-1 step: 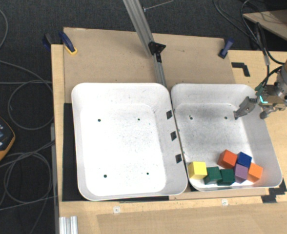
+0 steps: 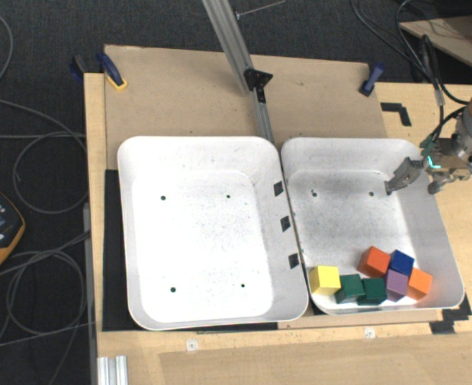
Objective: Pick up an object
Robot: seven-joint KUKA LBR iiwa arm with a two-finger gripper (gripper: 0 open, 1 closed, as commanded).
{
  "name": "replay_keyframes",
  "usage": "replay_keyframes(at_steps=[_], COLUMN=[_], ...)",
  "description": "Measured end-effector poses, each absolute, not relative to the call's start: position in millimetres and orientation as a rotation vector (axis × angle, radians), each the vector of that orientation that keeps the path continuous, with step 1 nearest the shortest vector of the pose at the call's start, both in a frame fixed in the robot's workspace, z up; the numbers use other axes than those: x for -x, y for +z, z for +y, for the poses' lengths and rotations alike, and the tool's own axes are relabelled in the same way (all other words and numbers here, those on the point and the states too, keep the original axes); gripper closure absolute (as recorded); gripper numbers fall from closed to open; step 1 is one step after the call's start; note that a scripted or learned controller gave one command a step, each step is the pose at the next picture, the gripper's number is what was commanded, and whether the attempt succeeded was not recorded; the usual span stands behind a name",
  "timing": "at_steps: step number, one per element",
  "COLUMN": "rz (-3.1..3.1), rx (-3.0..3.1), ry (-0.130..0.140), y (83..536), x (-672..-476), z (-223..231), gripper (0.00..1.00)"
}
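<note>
So nothing's been picked up yet, far as I can tell. The gripper [image 2: 417, 179] sits at about 2 o'clock over the right bin [image 2: 429, 215], near that bin's far right rim, with its fingers [image 2: 398, 180] spread apart and nothing between them.

All the blocks are still bunched in the bin's near right corner, around 5 o'clock: a yellow block [image 2: 326, 278], two green blocks [image 2: 361, 289], a red-orange block [image 2: 375, 260], a blue block [image 2: 401, 261], a purple block [image 2: 397, 281] and an orange block [image 2: 420, 281]. They're well apart from the gripper.

The left bin [image 2: 132, 215] has no blocks. My read: the whole job's left, meaning reach down toward 5 o'clock, close on one, lift.
</note>
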State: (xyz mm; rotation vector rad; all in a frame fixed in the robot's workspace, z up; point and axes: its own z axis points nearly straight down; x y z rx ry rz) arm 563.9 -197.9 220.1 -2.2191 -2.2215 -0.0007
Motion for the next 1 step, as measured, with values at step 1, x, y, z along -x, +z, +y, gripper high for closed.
replay_keyframes(at_steps=[1], rz=[-2.217], rx=[2.219], ry=[0.004], y=[173.3], x=[-565.1], z=[-205.9], gripper=[0.00])
